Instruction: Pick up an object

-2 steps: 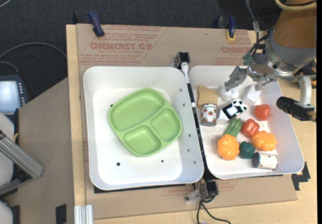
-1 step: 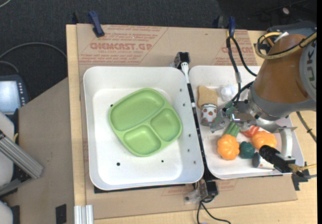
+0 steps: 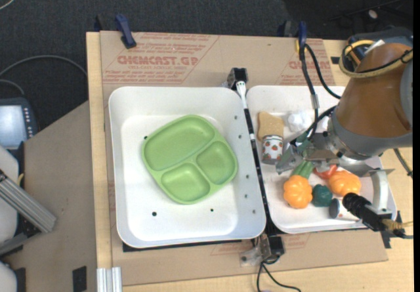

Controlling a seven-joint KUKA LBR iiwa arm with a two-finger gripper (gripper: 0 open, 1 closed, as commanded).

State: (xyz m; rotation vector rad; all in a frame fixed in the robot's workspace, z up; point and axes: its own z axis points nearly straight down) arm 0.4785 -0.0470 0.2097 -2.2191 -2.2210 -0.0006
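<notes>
Right bin [image 3: 282, 222]: crowded. The arm [image 3: 377, 107] comes in from the right and covers that bin's right half. The gripper [image 3: 293, 156] sits low over the middle of the clutter. Cannot tell from this angle whether it is open or closed, or whether anything is in its hold.

Candidate objects, all in the right bin:
- tan block [image 3: 270, 125], matte with squared corners, just beside the rim shared with the left bin
- white crumpled piece [image 3: 299, 119], beside the block on its far-right side
- small cup [image 3: 272, 148], red-and-white print, just beside the gripper on its left
- green stick-shaped piece [image 3: 303, 168], tilted, at the gripper's near side
- red piece [image 3: 327, 170], mostly hidden under the wrist
- orange pumpkin-shaped toy [image 3: 296, 193], rounded and glossy
- teal piece [image 3: 321, 195], between the pumpkin toy and a second orange toy [image 3: 345, 184], touching or nearly touching both

Open room: bare floor shows along the right bin's near left corner and along its far edge.

Left bin [image 3: 115, 153]: smooth white, with rounded corners. It holds a green three-compartment plate [image 3: 189, 159], lying flat and turned at an angle, with bare floor on all sides, widest toward the near edge.
</notes>
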